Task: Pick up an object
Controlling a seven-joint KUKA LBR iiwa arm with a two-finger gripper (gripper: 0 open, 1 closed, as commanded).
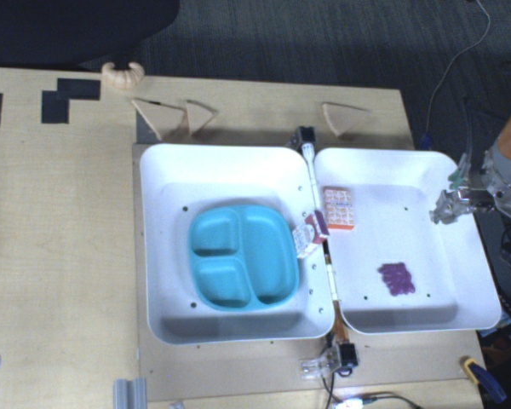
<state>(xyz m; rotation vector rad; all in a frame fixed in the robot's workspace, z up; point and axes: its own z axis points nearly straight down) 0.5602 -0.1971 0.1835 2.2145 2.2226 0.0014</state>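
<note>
Grey arm at the view's right edge, its metallic end effector (447,204) low and leftward.

Blue divided tray (242,256) in left bin (166,186); purple clump (397,278), small card (338,208) in right bin (426,313); gripper (453,203) at right rim

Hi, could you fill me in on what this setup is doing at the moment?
A robot arm is trying to pick something out of two white bins. Its gripper sits at the right edge of the right bin, with nothing visible between its fingers. That bin holds a small orange-and-white packet near the divider and a purple clump nearer the front. The left bin holds a blue divided tray, with a small wrapper lying by the divider. Nothing has been picked up yet.
</note>
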